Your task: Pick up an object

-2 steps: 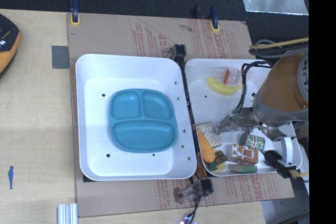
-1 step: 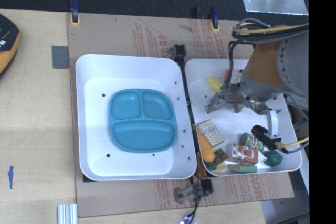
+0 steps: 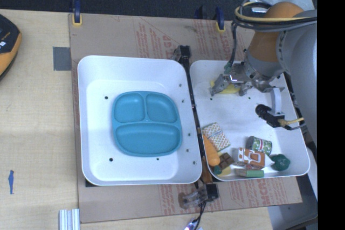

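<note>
Gripper (image 3: 230, 83) low at right bin's (image 3: 302, 140) far end, touching yellow item (image 3: 233, 89); grip state unclear; toy pile (image 3: 242, 156) well nearer camera.

Two white bins (image 3: 86, 116), one blue divided plate (image 3: 146, 123), and one green can (image 3: 259, 145).

Red print is running across the brown cardboard sheet (image 3: 135, 35) under both bins, near the counter's far and near edges, but the letters are staying too faint to read. Packaging on the small box (image 3: 252, 157) is showing print, also illegible.
</note>
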`<state>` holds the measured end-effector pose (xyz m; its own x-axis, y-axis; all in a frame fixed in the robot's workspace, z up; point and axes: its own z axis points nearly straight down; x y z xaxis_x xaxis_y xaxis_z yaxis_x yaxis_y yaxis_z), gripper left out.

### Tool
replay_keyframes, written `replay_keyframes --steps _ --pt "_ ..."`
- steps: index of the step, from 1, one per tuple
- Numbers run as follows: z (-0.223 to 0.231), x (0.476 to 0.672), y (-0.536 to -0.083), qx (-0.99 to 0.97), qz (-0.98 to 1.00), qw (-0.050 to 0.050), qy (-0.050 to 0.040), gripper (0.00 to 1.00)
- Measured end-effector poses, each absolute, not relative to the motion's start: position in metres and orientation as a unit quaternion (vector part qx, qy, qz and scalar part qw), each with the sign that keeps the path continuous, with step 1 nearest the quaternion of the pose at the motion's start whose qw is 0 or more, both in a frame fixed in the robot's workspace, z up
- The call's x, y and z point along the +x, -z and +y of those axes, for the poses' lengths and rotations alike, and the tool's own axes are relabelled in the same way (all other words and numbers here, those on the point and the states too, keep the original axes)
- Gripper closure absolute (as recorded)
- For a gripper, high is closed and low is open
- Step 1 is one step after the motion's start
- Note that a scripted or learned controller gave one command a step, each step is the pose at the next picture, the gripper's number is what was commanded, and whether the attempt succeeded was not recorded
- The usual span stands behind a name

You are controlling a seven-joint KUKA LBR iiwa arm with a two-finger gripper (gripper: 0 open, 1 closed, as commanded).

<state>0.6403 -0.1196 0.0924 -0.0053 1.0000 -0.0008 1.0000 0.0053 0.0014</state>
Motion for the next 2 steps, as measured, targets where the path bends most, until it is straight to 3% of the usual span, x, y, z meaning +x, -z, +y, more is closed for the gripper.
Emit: replay_keyframes --steps 1,2 --pt "-0.132 0.657 -0.092 0.705 0.710 -0.002 0.0013 0.00" --pt "-0.150 0.656 -0.092 0.706 0.708 0.000 0.0013 0.00"
